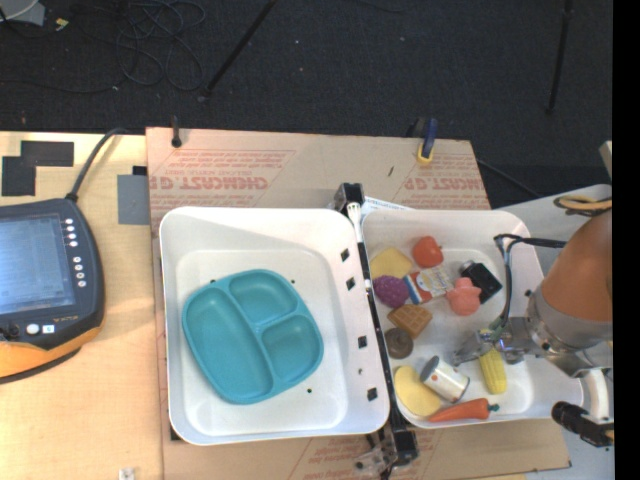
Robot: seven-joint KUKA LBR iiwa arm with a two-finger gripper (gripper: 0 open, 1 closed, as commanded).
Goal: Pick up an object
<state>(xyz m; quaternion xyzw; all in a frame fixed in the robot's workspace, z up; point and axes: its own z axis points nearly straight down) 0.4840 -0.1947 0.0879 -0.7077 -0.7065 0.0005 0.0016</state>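
The right bin (pixel 520 223) holds several toy foods. Among them are a yellow corn cob (pixel 492 371), an orange carrot (pixel 462 410), a white can (pixel 443 378), a pink piece (pixel 463 296), purple grapes (pixel 391 290) and a brown waffle (pixel 410 318). My gripper (pixel 488 345) reaches in from the right, low over the bin's right half. It sits just above the corn cob and to the right of the white can. The arm's grey wrist and orange band (pixel 585 278) cover the bin's right edge.
The left bin (pixel 200 243) holds a teal divided plate (pixel 253 334). A black clip-lined divider (pixel 362 308) runs between the bins. A tablet-like pendant (pixel 45 268) lies on the bench at far left. A small black block (pixel 482 278) and a red piece (pixel 428 250) lie at the right bin's back.
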